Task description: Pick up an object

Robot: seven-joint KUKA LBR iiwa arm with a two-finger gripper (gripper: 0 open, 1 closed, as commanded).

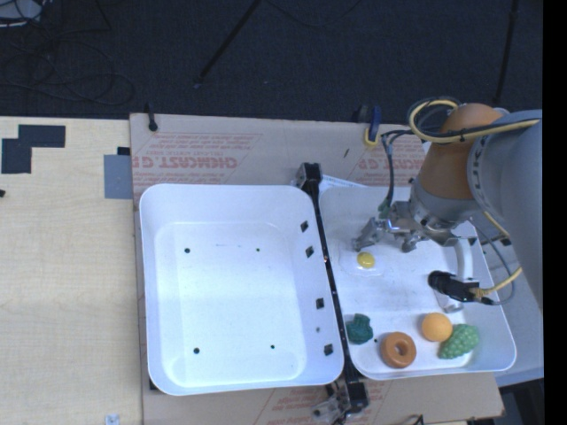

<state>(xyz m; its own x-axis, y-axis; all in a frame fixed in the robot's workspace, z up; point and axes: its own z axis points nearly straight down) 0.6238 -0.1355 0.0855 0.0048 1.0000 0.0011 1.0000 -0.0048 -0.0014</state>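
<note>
My gripper [388, 238] hovers over the upper part of the right bin [496, 361], with the grey arm and its orange band [452, 162] above it. The fingers look spread, with nothing between them. A small yellow object [365, 259] lies on the bin floor just below the left finger [366, 237], apart from it. Along the near side of the same bin lie a dark green object [359, 328], a brown ring-shaped doughnut [398, 350], an orange ball [435, 327] and a light green bumpy object [459, 341].
The left bin [155, 237] sits beside the right one, with a black divider [321, 264] between them. Both stand on a cardboard sheet [221, 153]. A black cable fitting [454, 284] hangs off the arm above the orange ball.
</note>
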